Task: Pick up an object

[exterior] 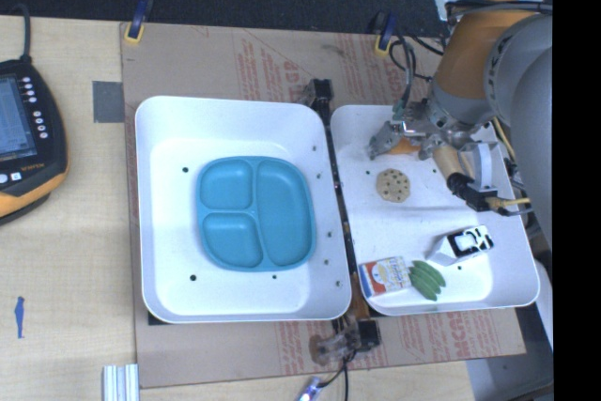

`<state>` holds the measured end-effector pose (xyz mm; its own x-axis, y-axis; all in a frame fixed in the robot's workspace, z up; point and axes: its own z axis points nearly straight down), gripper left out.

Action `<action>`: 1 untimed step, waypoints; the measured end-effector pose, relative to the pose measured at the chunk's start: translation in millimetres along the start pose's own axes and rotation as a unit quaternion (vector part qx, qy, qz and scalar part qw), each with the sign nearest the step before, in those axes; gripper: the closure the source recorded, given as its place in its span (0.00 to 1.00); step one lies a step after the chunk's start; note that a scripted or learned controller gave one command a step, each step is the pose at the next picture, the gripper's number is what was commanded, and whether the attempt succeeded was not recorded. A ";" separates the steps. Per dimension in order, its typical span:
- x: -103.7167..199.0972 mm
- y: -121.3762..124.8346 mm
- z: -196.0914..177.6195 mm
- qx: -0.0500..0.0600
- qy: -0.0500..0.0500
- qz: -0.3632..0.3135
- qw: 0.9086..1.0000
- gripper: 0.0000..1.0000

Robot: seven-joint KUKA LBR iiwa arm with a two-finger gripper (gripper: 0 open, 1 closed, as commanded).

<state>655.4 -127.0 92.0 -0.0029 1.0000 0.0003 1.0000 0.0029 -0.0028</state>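
Pick not yet made: we see the gripper low at the far end of the right bin, nothing lifted.

Going left to right, we pass the teach pendant (26, 138), cut off by the frame edge, then the left bin (169, 286) with a blue divided plate (255, 212) lying flat in it. In the right bin (512, 291) lie a round cookie (393, 185), a small carton (380, 276) touching a green pod-like piece (427, 279), and a black-and-white item (467, 242) we cannot identify. The gripper (406, 137) hovers over an orange object (410, 145), mostly hidden beneath it; we judge this the target. Whether the pincer is open or closed we cannot tell. The grasp and the lift remain to be done.
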 end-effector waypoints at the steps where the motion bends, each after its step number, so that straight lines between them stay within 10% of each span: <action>1: 28.0 -50.3 0.6 0.001 -0.001 -0.001 1.000 0.00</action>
<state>605.0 -99.1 91.5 -0.0048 1.0000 -0.0013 1.0000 0.0048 -0.0047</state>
